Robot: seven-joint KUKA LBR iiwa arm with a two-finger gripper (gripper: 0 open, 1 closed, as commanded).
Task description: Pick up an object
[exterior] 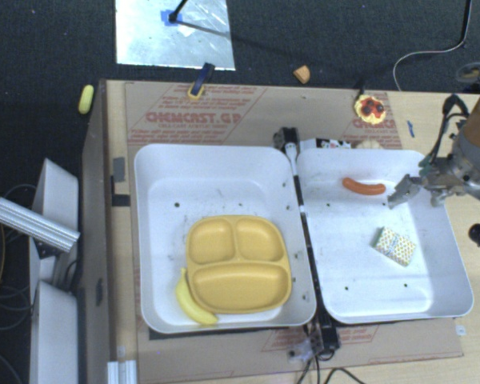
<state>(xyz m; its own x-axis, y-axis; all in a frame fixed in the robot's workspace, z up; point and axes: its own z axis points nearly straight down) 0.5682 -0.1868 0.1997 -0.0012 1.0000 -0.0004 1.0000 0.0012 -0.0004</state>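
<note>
We are seeing the arm (474, 138) reaching in from the right edge, its grey wrist leaning over the right rim of the right bin (444, 294), with the gripper (420, 192) pointing down and to the left. Its two fingers (401, 192) are spreading apart, released, with nothing between them. Just to the left of the fingers, near the bin's upper part, one orange sausage (363, 186) is lying flat and apart from them. Below the fingers and a little left, one small patterned block (395, 246) is resting on the bin floor, also untouched. Well to the left of the fingers, past the black divider where the two bins meet, the left bin (156, 214) is carrying one yellow divided plate (238, 264), and one banana (190, 301) is lying against the plate's lower left edge. Above the fingers, on the table (224, 114) beyond the bins, one small round red and yellow toy (371, 108) is sitting. Nothing is standing between the fingers and either item in the right bin. We are counting two bins in all.
</note>
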